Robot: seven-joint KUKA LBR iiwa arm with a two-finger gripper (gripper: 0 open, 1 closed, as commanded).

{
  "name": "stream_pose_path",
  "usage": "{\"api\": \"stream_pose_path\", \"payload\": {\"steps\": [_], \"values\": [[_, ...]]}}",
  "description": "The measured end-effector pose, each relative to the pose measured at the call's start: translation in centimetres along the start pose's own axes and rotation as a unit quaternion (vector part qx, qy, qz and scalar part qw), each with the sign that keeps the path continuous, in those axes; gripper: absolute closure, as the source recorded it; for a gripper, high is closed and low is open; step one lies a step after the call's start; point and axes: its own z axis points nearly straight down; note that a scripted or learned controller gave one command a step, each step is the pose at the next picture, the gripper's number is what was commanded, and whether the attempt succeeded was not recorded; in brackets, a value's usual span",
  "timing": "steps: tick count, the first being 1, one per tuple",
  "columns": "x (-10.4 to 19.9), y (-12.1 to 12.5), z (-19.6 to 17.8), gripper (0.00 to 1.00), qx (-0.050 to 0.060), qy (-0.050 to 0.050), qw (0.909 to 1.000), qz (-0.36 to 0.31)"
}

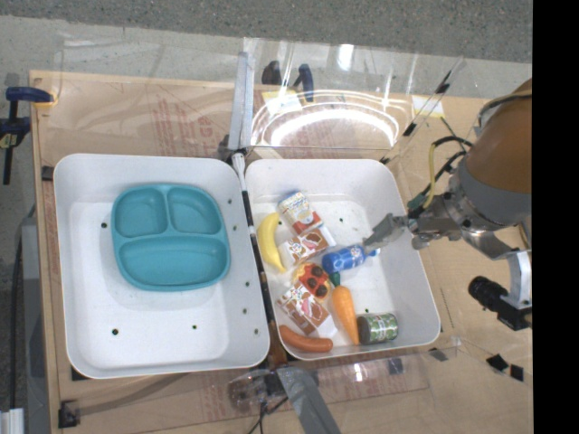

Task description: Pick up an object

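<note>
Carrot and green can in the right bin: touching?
Touching. The camera view shows the carrot lying with its lower end against the green can, no white bin floor between them.

robot lab | bench (136, 107) w/ clamp (16, 125), plexi shield (326, 80) (taped)

Bright even overhead light, strong oval glare on the clear plastic sheet (326, 125) at upper centre, white bins (145, 351) near overexposed, soft short shadows under objects, arm (502, 165) at right edge slightly blurred, overall mild softness, low resolution
</note>
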Motion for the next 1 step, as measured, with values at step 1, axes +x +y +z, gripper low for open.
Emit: {"api": "stream_pose_path", "payload": {"steps": [1], "values": [[4.29, 0.32, 12.61, 0.00, 0.002, 0.000, 0.9994, 0.036]]}}
